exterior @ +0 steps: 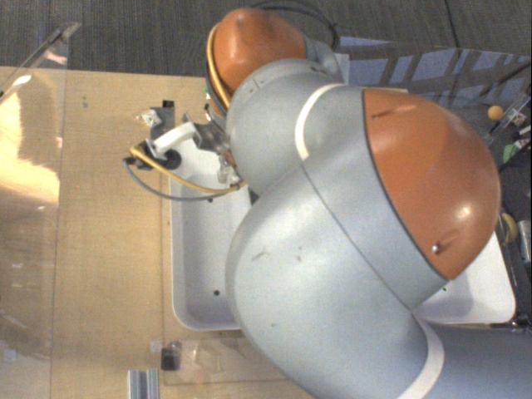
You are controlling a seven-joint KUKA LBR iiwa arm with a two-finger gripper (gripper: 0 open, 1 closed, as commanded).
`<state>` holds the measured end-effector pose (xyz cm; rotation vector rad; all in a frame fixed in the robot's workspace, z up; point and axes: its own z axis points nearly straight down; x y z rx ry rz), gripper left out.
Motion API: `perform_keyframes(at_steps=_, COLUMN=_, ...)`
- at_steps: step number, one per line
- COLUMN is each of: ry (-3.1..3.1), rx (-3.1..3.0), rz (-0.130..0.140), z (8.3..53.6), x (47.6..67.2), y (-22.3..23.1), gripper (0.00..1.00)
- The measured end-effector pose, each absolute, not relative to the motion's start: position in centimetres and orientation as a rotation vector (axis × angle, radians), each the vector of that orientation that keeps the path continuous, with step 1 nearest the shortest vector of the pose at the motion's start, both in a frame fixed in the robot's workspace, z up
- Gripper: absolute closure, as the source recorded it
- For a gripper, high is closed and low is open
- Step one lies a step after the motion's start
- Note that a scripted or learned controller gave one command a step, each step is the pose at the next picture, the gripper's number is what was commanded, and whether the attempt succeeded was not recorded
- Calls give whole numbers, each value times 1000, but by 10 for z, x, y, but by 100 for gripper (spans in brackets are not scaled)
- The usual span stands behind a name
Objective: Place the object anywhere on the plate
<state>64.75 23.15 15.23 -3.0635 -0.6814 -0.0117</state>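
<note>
Arm (332, 248) takes up most of the view: big rounded grey shells, smooth matte paint with a few scuffs and a white seam ring between the segments. There is a glossy orange dome cap (432, 181) on the near joint, and a second orange dome (249, 44) on the far joint near the top.

Jaws: hidden under the wrist housing, so cannot tell whether they are wide, narrow or holding anything.

Object and plate: cannot tell where they are, since the arm covers most of both bins.

Left bin (195, 256) is shallow white plastic with rounded corners and a smooth floor. Its left wall and near-left corner are exposed, and one tiny dark speck (216, 293) sits on the floor near that corner. Only a white sliver of the right bin (482, 293) shows, past the orange cap at the right edge.

Tabletop (100, 264) is pale wood-look with a flat matte finish. A clear plastic sheet (29, 223) stands along its left side, showing glare and reflections. A small black block (169, 357) sits on the tabletop just below the left bin's near corner. A ribbed metal piece (143, 382) is next to it at the bottom edge.

Floor (150, 15) beyond the tabletop is dark grey ribbed carpet.
</note>
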Motion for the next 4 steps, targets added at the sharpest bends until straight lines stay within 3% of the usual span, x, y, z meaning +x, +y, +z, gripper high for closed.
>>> perform_keyframes(at_steps=1, ry=-1308, rx=-2857, rz=0, z=137, x=657, y=235, gripper=100)
perform_keyframes(at_steps=2, ry=-1319, rx=-2852, rz=2, z=147, x=656, y=237, gripper=100)
perform_keyframes(at_steps=3, ry=-315, rx=-3123, rz=-8, z=91, x=665, y=234, gripper=100)
perform_keyframes(at_steps=4, ry=-670, rx=-3068, rz=-6, z=169, x=658, y=234, gripper=100)
